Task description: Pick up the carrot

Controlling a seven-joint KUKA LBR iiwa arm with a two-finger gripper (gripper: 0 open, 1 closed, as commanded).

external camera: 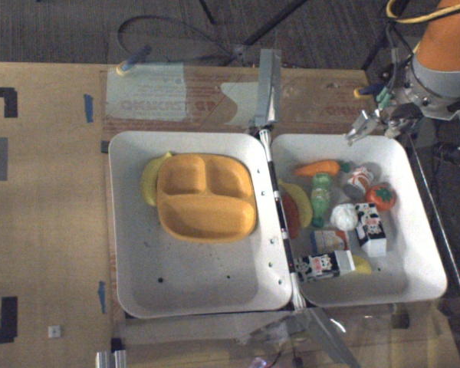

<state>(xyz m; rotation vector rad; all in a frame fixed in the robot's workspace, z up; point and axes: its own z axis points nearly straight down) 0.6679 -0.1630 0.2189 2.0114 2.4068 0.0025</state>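
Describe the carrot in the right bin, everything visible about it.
The small orange carrot with a green leafy end looks like a smooth plastic toy. It lies flat on the floor of the right shallow white bin, near the bin's far edge, its length running roughly side to side, orange tip toward the left and green top toward the right. Just below it stands a green translucent bottle, very close; whether they touch is unclear. The two-finger gripper hangs above the bin's far edge, apart from the carrot.
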